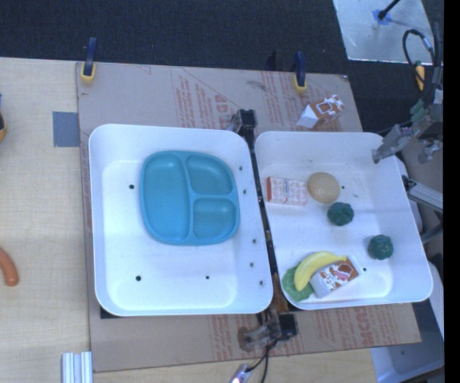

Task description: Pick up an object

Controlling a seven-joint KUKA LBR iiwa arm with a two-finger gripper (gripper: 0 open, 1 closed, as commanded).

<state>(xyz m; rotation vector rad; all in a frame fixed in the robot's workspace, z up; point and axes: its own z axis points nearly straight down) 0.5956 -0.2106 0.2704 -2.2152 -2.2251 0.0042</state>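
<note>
The claw (389, 144) hangs over the right bin's (405, 294) far right corner, its state unclear to me, well apart from the banana (317, 263).

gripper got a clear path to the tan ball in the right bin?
Probably yes. The gripper sits at the right bin's upper right rim, and the tan ball lies exposed with bare floor between them. The small carton sits close on its left, and the green ball lies nearby.

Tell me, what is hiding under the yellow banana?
The banana lies on a green leafy thing in the right bin, beside a small carton. Whatever lies beneath them is covered.
</note>
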